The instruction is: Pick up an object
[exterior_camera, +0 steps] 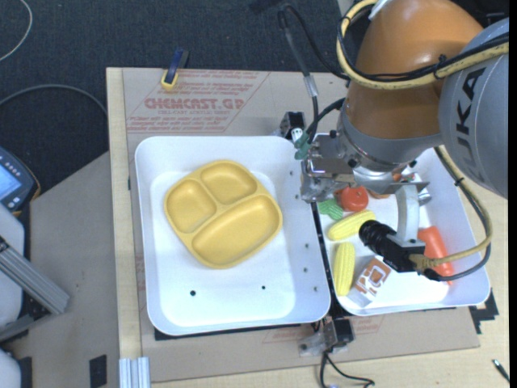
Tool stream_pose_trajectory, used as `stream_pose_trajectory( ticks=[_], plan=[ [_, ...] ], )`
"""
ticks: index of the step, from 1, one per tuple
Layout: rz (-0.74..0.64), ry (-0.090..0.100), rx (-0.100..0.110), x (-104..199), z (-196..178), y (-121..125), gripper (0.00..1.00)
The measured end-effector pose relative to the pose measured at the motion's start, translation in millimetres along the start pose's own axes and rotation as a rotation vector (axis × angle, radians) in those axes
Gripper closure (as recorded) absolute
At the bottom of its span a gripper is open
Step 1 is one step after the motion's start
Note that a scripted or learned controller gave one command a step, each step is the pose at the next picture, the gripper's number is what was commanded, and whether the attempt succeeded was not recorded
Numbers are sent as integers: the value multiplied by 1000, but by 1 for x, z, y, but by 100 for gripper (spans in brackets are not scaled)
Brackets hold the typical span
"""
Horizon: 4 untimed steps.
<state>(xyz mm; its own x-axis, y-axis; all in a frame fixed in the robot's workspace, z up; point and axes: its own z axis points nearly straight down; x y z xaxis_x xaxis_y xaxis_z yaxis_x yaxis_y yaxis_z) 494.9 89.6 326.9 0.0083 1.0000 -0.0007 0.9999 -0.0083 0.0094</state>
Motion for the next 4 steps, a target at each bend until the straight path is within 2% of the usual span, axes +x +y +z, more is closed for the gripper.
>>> stream_pose_trajectory(
  ticks=[1, 2, 3, 4],
  plan=[
    [-14, 1, 19, 63, 62, -19, 100],
    [-10, 3, 3, 67, 8, -16, 100],
    [-2, -3, 18, 23, 74, -11, 100],
    [-18, 2, 6, 130, 58, -18, 100]
  ],
)
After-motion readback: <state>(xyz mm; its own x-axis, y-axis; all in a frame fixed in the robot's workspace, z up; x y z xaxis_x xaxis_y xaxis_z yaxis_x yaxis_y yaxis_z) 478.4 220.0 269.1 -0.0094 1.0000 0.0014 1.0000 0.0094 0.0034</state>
